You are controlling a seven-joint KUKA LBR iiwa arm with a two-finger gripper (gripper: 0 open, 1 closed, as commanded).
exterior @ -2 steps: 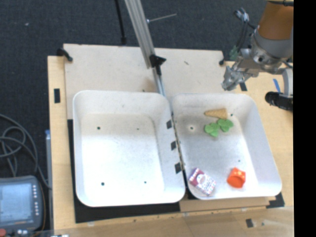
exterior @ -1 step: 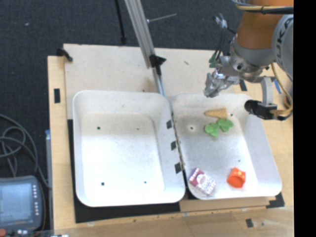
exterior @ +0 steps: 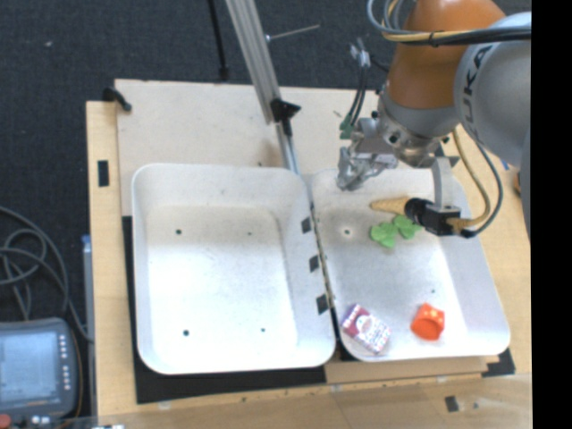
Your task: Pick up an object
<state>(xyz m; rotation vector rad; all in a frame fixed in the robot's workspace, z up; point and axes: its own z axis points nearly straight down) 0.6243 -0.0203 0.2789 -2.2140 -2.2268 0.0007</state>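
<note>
My gripper (exterior: 353, 175) hangs over the far left corner of the right bin (exterior: 465, 329), below the orange wrist band. Nothing shows between its fingers. A green object (exterior: 391, 231) lies in the upper middle of that bin, to the right of and nearer than the gripper. A tan cone-shaped piece (exterior: 387, 206) lies just behind the green one. An orange cup-like object (exterior: 429, 322) sits near the bin's front right. A pink and white packet (exterior: 365, 329) rests at the front left of the same bin.
The left bin (exterior: 152, 239) sits beside the right one, with a row of black clips (exterior: 315, 262) along the shared edge. A slanted metal pole (exterior: 259, 70) rises behind the bins. A black cable fitting (exterior: 433, 214) hangs over the right bin.
</note>
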